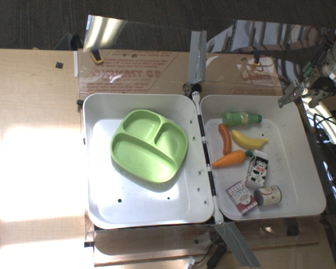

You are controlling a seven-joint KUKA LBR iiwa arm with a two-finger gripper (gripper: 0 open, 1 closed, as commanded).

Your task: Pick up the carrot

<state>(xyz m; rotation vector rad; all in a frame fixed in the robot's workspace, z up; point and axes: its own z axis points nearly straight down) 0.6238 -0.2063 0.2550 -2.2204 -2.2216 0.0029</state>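
The carrot [229, 159], orange with a small green top, lies flat in the right bin [302, 167], near its left wall and pointing left. Just above it lies a red-orange sausage [225, 138]; a banana [249, 139] sits to its upper right and a small white carton [257, 171] touches its green end. My gripper [292, 96] hovers at the bin's far right corner, well away from the carrot and up to its right, with the arm behind it at the picture's right edge.
A green bottle [242, 118] lies at the back of the right bin. A pink box [242, 198] and a small can [267, 195] sit near its front. The left bin [101, 195] holds a green divided plate [150, 145].
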